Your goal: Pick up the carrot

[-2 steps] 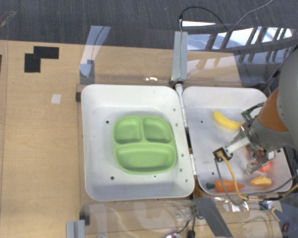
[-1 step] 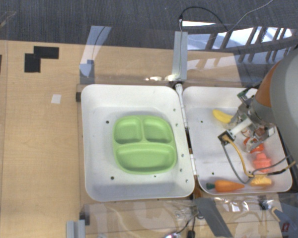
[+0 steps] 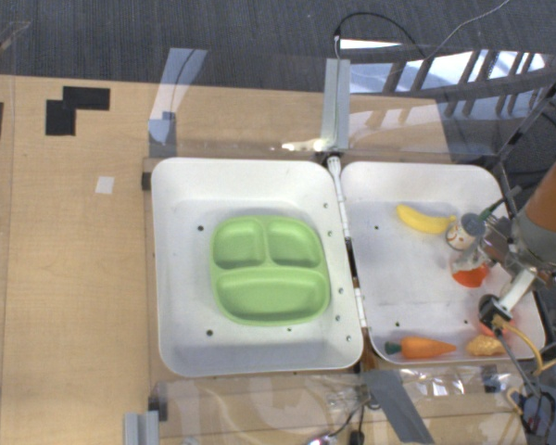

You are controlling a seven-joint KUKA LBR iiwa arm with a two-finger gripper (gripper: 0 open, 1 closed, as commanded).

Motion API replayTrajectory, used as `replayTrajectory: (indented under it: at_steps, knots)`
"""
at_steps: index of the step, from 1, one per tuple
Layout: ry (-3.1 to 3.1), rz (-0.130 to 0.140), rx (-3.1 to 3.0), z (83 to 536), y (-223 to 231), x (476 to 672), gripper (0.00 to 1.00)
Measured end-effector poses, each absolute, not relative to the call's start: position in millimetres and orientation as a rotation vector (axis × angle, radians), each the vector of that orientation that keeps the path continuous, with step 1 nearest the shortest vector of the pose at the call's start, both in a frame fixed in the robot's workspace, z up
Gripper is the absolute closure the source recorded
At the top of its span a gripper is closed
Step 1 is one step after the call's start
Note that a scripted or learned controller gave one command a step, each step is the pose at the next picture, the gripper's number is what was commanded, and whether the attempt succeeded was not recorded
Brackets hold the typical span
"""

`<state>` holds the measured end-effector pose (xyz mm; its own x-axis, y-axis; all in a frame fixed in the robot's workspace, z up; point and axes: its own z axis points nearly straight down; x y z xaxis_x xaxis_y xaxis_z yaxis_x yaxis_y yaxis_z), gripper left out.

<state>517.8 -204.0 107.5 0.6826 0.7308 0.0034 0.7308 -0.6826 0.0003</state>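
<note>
The carrot, orange with a green top, lies on its side along the front wall of the right bin. My gripper hangs over the right part of that bin, well behind and to the right of the carrot and apart from it. The grey arm with its orange band reaches in from the right edge.
A yellow banana lies just left of the gripper. A red-orange item sits right below the gripper. A tan bread-like piece lies right of the carrot. The left bin holds a green divided plate.
</note>
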Motion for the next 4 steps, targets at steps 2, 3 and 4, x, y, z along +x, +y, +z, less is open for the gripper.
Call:
replayTrajectory:
  at_steps: [2,3,4]
  knots:
    - [-0.610,-0.001,-3.081,130,-167,494.7,0.00]
    - [-1.204,-0.001,-2.900,132,-83,514.2,0.00]
    - [-1.066,-0.002,-2.955,151,-106,517.5,0.00]
